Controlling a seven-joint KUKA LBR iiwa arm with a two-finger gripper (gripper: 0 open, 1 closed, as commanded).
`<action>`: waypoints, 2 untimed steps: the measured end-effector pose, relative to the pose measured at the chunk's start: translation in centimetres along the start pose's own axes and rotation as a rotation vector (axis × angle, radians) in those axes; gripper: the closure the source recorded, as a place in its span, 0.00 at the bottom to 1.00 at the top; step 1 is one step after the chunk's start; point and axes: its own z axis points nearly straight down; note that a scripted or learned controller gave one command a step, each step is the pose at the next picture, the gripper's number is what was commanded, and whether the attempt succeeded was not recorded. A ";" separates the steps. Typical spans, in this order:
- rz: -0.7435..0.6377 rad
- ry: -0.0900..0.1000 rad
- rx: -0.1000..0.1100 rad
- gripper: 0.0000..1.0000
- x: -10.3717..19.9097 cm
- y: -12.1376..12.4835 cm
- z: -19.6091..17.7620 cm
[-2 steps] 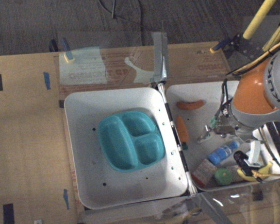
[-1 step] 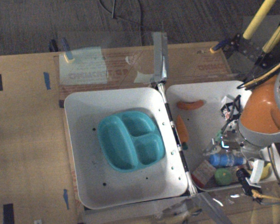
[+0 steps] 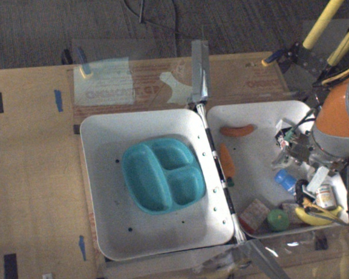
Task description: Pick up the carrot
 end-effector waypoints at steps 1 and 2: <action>0.093 -0.002 0.007 0.00 1.9 1.4 -5.7; 0.158 -0.001 0.004 0.00 7.7 -2.0 -0.1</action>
